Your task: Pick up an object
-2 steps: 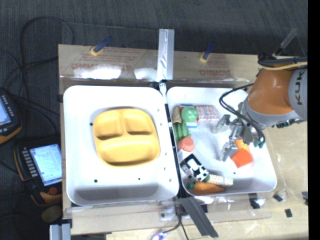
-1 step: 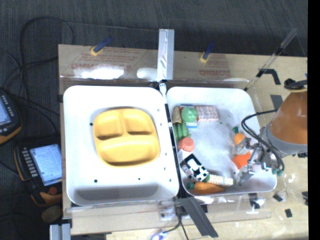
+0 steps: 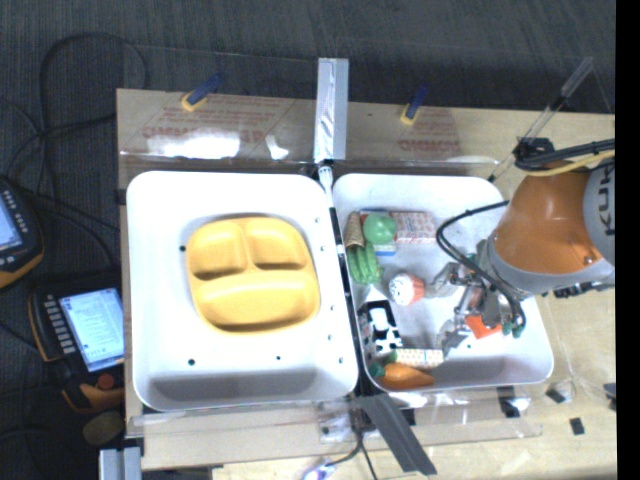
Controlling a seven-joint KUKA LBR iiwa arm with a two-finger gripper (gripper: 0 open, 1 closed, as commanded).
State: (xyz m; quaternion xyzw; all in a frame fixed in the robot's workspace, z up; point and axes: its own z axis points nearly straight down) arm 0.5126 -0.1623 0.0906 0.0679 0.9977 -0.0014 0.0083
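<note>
My gripper hangs low over the right part of the right bin, below the arm's orange band. A small red-orange object lies right against the gripper's lower side, partly hidden by it; whether it is held cannot be made out. To the left lie a red-and-white ball, a green toy, a green pepper-like piece, a striped box, a black-and-white item and an orange carrot-like piece.
The left bin holds a yellow sectioned tray. A metal divider post stands between the bins at the back. Cables loop from the wrist over the right bin. Handheld devices lie off the bench at far left.
</note>
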